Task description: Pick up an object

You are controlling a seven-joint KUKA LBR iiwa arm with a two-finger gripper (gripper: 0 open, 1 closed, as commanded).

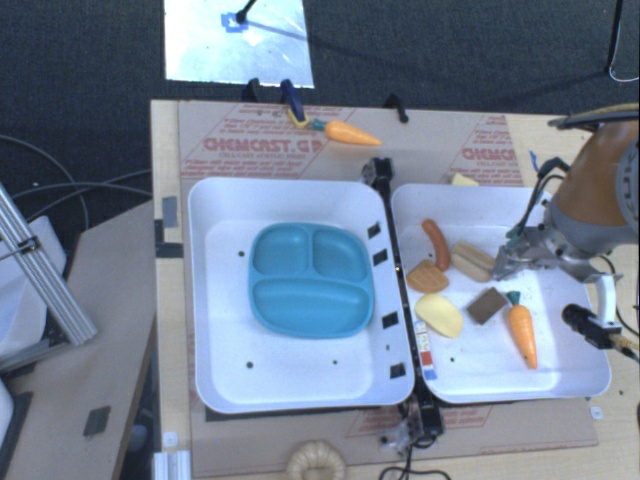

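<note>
Camera view puts your hand low in the right bin, approaching; I cannot tell its state. Next, settle over the brown block or carrot.

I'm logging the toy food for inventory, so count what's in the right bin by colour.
Orange: 1, carrot
Red: 1, sausage
Yellow: 1, potato
Tan: 2, bread, block
Brown: 1, square
Total: 6

divided plate in left bin; toy foods in right bin
</note>
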